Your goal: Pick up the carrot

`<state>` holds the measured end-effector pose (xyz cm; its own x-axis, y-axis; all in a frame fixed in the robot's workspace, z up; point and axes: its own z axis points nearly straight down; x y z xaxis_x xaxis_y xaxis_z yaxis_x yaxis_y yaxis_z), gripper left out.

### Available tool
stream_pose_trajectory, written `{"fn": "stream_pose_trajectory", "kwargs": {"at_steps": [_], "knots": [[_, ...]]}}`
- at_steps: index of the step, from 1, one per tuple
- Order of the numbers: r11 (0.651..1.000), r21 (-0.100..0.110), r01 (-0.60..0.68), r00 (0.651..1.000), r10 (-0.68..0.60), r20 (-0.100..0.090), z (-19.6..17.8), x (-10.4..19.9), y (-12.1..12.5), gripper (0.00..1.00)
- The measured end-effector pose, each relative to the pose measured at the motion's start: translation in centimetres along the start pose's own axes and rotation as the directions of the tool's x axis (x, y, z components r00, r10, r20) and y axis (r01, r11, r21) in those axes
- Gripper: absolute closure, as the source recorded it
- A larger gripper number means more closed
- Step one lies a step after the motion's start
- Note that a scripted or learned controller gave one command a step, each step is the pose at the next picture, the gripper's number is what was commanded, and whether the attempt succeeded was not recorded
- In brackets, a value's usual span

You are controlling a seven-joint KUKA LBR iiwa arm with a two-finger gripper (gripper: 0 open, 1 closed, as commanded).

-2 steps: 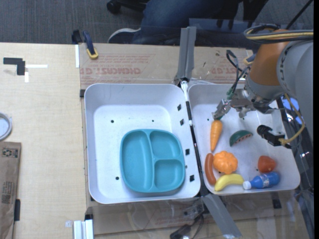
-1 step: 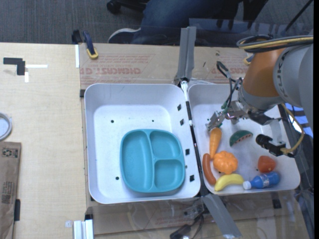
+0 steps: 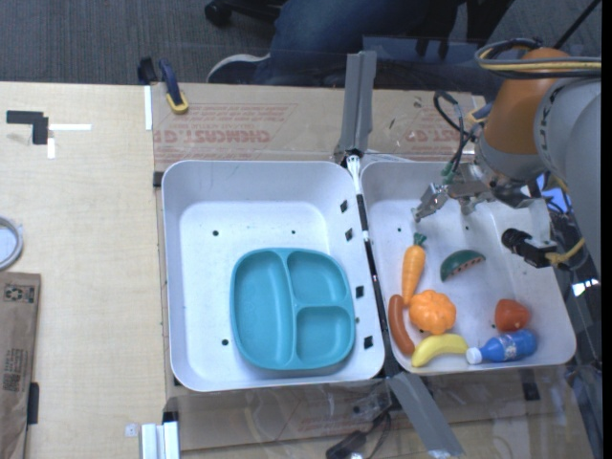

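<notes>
**Gripper poised above the carrot, nothing yet grasped**

Gripper [image 3: 432,202] is seen in the upper part of the right bin [image 3: 382,187], its two thin fingers spread apart with nothing between them. The carrot [image 3: 412,271] lies just below and slightly left of it, orange body running downward from a green top, close to the bin's left wall.

For a clean grasp, the fingers would best be turned across the carrot's narrow width and lowered over its thicker middle, not the tapering tip. Care is called for at the lower end, where the carrot touches or nearly touches the orange pumpkin [image 3: 432,311] and the red sausage [image 3: 399,325].

Open floor is available to the carrot's right, between it and the watermelon slice [image 3: 461,264], so one finger can be set down there. On the left, little room is left before the dividing wall. The banana [image 3: 437,349], bottle [image 3: 504,347] and tomato [image 3: 512,314] lie well clear. The left bin [image 3: 182,256] carries a blue divided plate [image 3: 292,309].
</notes>
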<state>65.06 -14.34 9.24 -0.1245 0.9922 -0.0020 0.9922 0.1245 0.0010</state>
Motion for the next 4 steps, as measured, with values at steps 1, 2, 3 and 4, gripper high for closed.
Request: {"fn": "stream_pose_trajectory", "kwargs": {"at_steps": [1, 2, 3, 4], "knots": [[0.994, 0.003, -0.112, 0.994, 0.112, -0.002, 0.1, 5.8, -9.0, 0.00], [0.943, 0.004, -0.332, 0.943, 0.332, -0.002, 0.1, -3.2, -14.3, 0.00], [0.880, 0.004, -0.475, 0.880, 0.475, -0.001, 0.1, 4.1, -17.0, 0.00], [0.984, -0.011, -0.178, 0.984, 0.178, 0.012, -0.3, 5.8, -16.5, 0.00]]}}
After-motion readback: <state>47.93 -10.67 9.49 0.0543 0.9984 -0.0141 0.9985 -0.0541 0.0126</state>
